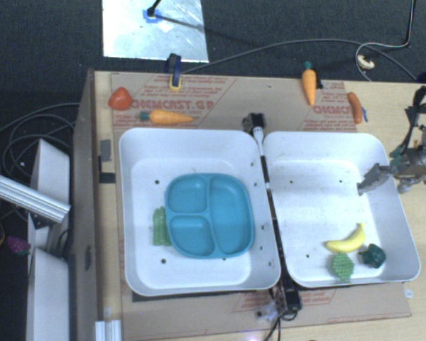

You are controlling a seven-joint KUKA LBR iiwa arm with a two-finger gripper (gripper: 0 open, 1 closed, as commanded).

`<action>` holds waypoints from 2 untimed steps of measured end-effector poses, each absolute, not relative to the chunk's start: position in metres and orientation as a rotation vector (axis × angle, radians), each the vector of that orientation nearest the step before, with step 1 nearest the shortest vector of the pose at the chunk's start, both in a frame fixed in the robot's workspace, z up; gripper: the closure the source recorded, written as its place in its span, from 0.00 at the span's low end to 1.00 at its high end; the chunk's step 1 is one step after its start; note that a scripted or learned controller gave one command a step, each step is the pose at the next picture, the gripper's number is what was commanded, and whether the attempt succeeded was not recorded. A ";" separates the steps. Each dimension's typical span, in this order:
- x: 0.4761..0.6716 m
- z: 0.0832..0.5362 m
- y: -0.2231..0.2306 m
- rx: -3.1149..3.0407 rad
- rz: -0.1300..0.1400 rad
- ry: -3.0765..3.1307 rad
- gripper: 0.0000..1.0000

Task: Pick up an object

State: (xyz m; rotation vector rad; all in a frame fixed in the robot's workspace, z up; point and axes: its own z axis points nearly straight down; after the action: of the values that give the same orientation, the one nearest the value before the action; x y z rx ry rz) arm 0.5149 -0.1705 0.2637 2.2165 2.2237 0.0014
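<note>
The gripper (375,178), fingers' state unclear, should drop squarely over the banana (346,241) near the right bin's (319,144) front edge.

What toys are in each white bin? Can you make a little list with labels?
left bin: blue divided plate, green piece touching its left edge
right bin: banana, light green toy, dark green toy, all near the front corner
gripper: over the right bin's right side, above the toys
on the bench behind the bins: carrots, tomato
</note>
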 end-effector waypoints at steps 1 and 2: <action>0.517 0.169 -0.203 2.220 -0.001 2.223 0.00; 0.486 0.102 -0.191 2.220 0.000 2.223 0.00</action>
State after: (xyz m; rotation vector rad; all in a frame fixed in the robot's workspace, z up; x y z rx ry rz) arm 0.4864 -0.1913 0.1018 2.2201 2.2227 0.0002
